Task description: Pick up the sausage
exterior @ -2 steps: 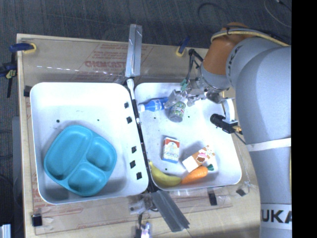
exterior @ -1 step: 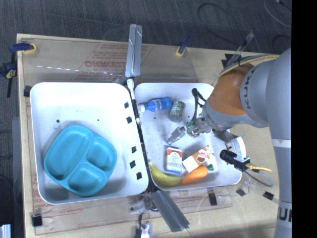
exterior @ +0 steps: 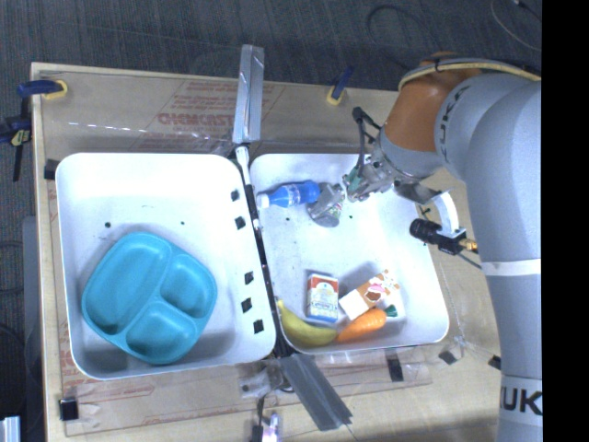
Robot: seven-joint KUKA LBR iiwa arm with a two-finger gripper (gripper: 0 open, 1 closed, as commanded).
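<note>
My gripper hangs low over the back of the right bin, just right of a blue plastic bottle that lies on its side. The gripper's tip is a grey blur close to the bin floor, next to the bottle's cap end. Whatever lies directly under it is hidden. Nothing can be seen held in it.
At the right bin's front lie a banana, a red and white carton, a carrot and a white printed packet. A blue divided plate sits in the left bin. A divider wall separates the bins.
</note>
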